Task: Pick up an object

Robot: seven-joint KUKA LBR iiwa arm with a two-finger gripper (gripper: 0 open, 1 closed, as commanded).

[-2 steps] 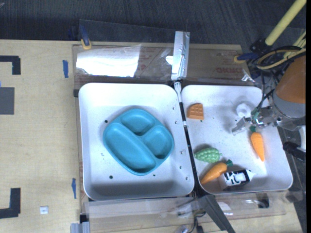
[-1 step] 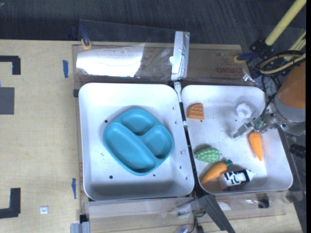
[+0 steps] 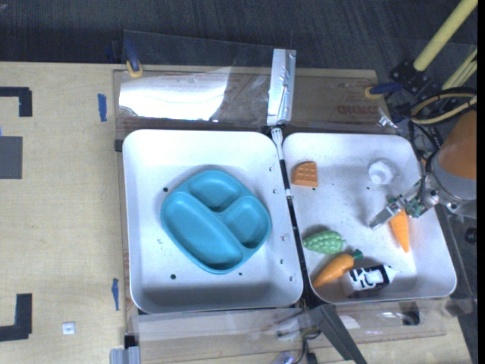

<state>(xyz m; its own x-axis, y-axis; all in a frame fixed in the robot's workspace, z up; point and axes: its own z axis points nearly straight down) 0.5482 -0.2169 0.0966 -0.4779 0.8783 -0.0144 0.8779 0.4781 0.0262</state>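
Note:
My gripper reaches into the right bin from the right, under the orange-banded wrist. A small orange carrot with a green top lies right at the gripper's tip, its point toward the front; whether it is gripped is unclear. Elsewhere in this bin are a larger carrot, a green bumpy toy, a black-and-white object, an orange waffle-like piece and a white cap.
The left bin holds a blue divided plate. A clear panel with a taped edge stands behind the bins. Cables and a yellow pole are at the back right.

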